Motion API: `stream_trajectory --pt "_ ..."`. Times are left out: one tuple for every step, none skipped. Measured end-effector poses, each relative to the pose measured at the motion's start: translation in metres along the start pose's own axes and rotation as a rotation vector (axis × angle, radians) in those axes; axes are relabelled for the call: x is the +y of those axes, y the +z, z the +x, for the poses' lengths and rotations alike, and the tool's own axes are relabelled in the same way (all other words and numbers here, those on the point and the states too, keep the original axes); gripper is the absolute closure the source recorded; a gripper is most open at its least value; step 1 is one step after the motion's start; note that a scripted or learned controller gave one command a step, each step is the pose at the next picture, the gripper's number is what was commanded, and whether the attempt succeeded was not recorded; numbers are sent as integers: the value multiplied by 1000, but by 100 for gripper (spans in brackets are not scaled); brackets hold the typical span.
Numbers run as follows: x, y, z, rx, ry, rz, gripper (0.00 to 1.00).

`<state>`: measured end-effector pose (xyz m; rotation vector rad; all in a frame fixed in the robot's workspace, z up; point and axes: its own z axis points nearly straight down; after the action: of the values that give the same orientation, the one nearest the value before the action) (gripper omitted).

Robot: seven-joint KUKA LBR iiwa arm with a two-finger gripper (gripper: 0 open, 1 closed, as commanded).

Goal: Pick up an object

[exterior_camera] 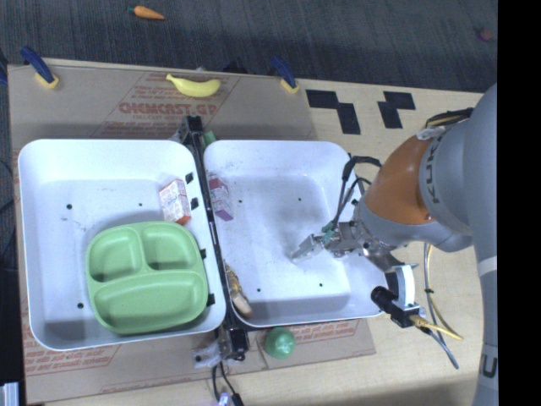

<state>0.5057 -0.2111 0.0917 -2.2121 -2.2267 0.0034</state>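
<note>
Reaching well means shifting left first; the gripper sits low over bare floor in the right bin, fingers slightly parted on nothing; nearest pickable things hug the divider, a brown piece near the front, a packet farther back.

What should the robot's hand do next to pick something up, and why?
Probably slide toward the small packet by the left wall of the right bin. The gripper sits low over bare white floor there, with nothing between its fingers, and that packet looks like the nearest thing to pick up.
</note>
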Motion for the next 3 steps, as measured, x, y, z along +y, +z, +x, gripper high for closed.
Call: stream_trajectory --pt "110 -1 0 0 1 -4 0" --pt "110 -11 0 -1 -5 -3 100" --pt "40 -105 -1 0 3 -3 100"
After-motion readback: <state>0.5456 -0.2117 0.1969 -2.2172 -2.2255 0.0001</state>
